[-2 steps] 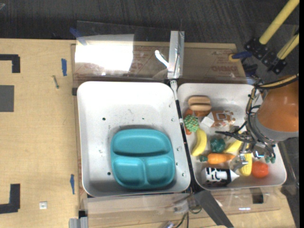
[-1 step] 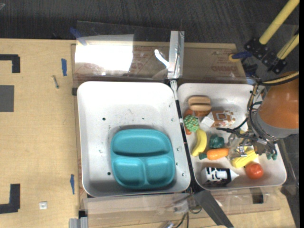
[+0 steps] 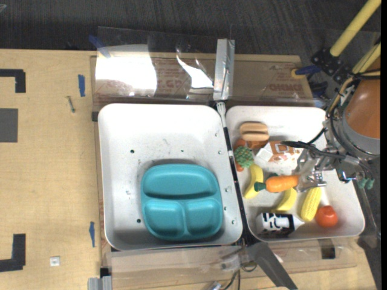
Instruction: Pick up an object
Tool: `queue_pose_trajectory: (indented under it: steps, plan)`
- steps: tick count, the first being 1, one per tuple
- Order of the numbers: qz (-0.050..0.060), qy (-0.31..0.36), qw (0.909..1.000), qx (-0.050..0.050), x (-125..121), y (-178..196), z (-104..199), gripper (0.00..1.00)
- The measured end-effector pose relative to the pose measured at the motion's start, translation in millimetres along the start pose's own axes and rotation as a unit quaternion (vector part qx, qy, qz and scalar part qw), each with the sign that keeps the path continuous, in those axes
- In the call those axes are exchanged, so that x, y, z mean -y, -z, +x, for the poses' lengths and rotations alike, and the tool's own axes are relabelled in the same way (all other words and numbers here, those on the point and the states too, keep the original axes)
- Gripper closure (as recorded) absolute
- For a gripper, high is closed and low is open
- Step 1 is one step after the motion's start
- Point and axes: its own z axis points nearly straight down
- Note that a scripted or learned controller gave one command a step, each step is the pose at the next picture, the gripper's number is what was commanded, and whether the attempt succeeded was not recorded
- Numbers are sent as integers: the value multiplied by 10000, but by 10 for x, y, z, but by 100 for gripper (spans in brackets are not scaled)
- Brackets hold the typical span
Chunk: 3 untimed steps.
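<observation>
While the gripper (image 3: 314, 173) hovers, grip state unclear to you, the carrot (image 3: 279, 184) lies just left, long axis pointing toward it.

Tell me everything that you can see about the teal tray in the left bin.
The teal tray is a divided plate of smooth, plastic-looking material with rounded corners. It has three compartments: one long compartment on the far side and two smaller ones on the near side, separated by raised ridges. All three look empty. It lies flat and right side up on the floor of the left white bin, in the near half, close to the wall next to the right bin. Nothing else touches it.
</observation>
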Motion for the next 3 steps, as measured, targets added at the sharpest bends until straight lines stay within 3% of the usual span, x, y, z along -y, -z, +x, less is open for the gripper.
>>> queue_pose_trajectory:
  steps: [1, 2, 3]
  plan:
    - [-1, 166, 9999, -27, 73, 344, -437, 100]
    - [-10, 408, 9992, -32, -169, 296, -632, 100]
    - [-11, 674, 9977, -28, -345, 504, -1172, 100]
